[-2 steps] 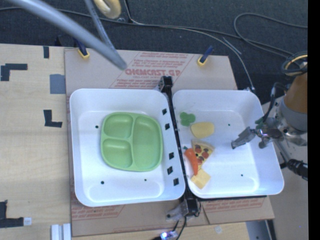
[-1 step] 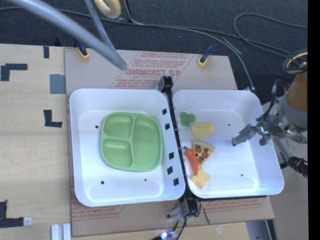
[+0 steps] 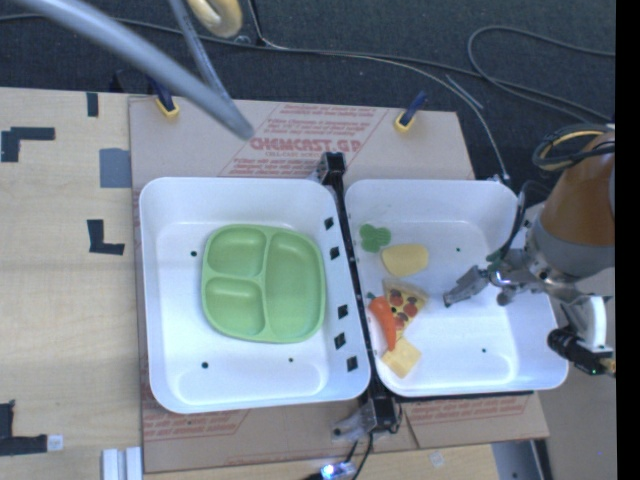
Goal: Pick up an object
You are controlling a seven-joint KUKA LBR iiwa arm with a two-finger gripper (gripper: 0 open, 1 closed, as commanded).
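End effector [image 3: 466, 290] hangs low in the right bin [image 3: 500, 200], apparently open and gripping nothing; the pizza slice [image 3: 404, 303] lies just left of it, pointing toward the carrot [image 3: 383, 320].

Bright even light, soft shadows; slight blur, perhaps mild bin glare.

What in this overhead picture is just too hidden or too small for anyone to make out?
- Pincer: small and dark in the camera view; whether it is open or shut cannot be told.
- Arm: cut off by the right edge.
- Pizza slice: toppings too small and blurred to name.
- Carrot: its lower end blurs into the yellow wedge; touching or overlapping is unclear.
- Print on the cardboard: partly crossed by a grey pole.
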